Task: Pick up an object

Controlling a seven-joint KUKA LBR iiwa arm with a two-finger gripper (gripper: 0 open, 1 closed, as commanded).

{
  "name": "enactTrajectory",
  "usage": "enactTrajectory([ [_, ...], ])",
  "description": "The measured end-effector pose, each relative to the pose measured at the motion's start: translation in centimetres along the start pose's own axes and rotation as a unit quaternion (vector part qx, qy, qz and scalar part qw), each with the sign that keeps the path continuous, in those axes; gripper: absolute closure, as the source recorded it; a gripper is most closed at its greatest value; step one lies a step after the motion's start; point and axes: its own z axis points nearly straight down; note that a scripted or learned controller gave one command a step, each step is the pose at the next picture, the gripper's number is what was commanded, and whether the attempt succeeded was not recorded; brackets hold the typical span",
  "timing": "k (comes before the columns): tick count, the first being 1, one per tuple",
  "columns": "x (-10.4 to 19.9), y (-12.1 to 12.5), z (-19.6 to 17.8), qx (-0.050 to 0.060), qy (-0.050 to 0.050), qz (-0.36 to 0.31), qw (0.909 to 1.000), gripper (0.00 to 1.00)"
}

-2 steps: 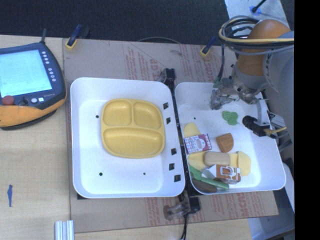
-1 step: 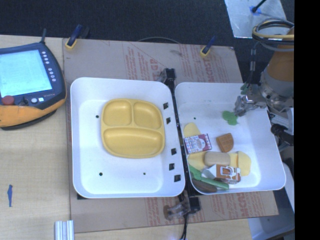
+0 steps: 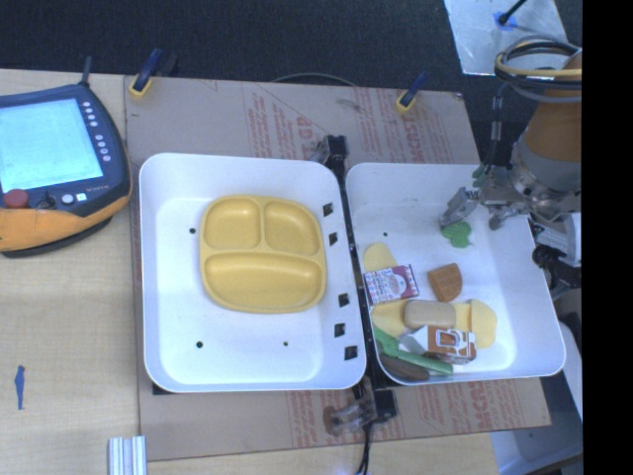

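The right bin [image 3: 514, 265] holds a pile of toy food near its front. In it are a red and white packet [image 3: 390, 285], a brown piece [image 3: 446, 281], a tan bun [image 3: 428, 314], a small carton [image 3: 451, 342], yellow pieces [image 3: 378, 257] and a green pod [image 3: 410, 349]. A small green piece [image 3: 456, 234] lies apart, further back. My gripper [image 3: 479, 212] hangs over the bin's back right, open, its left finger [image 3: 455, 209] just above the green piece. Nothing is between the fingers.
In the left bin [image 3: 168, 265] lies a yellow divided plate [image 3: 263, 253]. A teach pendant [image 3: 54, 166] rests on the bench at far left. Clamps [image 3: 146, 72] hold the cardboard sheet at the back. A black divider bracket [image 3: 341, 255] runs between the bins.
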Motion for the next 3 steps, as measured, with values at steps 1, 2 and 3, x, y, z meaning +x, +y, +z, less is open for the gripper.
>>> enactTrajectory([
  [1,5.6,-9.3,5.5,0.002,-0.001,0.001,1.0,0.0],
  [2,9.2,-7.1,5.3,-0.001,0.0,-0.002,1.0,0.0],
  [3,8.9,-7.2,4.3,0.0,0.0,-0.001,1.0,1.0],
])
